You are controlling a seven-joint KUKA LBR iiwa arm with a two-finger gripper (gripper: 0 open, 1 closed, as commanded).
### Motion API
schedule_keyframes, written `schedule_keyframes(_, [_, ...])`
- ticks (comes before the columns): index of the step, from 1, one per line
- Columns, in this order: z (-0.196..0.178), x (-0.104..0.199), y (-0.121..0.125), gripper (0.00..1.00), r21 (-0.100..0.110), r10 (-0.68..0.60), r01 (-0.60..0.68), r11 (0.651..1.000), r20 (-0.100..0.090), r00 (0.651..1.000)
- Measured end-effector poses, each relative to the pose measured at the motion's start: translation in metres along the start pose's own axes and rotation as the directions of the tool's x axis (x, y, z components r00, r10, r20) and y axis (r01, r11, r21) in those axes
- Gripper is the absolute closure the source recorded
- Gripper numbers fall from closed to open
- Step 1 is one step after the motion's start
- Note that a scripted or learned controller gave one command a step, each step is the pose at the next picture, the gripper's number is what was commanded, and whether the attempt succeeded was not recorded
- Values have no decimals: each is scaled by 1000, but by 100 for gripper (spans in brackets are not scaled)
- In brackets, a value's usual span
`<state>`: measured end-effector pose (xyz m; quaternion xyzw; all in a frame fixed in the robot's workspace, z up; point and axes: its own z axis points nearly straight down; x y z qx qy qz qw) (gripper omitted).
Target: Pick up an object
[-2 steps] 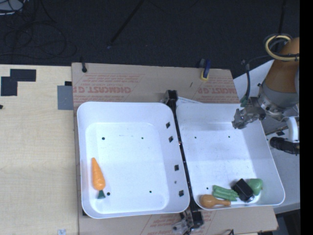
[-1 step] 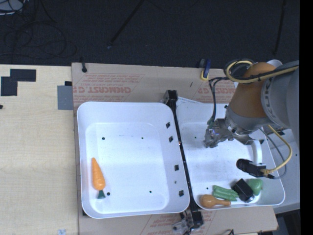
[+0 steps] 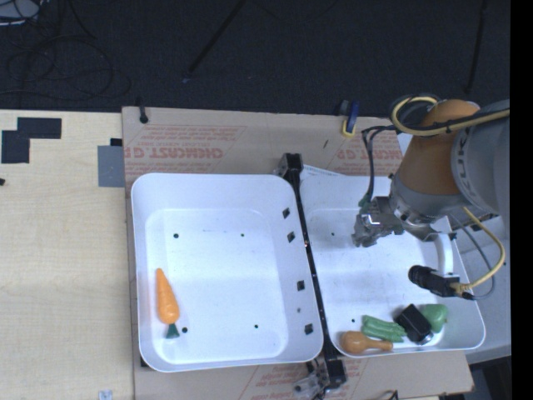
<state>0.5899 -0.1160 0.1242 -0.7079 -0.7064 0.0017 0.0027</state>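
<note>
We judge the carrot [image 3: 166, 299] light, stiff, slightly slick; best pinched across its thick orange middle. We cannot tell the gripper [image 3: 364, 233] state from here.

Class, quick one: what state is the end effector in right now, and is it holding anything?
End effector: over the right bin; open or shut cannot be told, and nothing is seen held in it.

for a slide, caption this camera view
Claw above right bin; toy carrot lies in left bin.
</note>
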Motion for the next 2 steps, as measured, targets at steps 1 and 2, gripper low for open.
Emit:
schedule_keyframes(1, [-9,-2,-1,100,2,4,-4,1000,0,1000])
schedule_keyframes(2, [-19,-3,-1,100,3,8,-8,1000,0,1000])
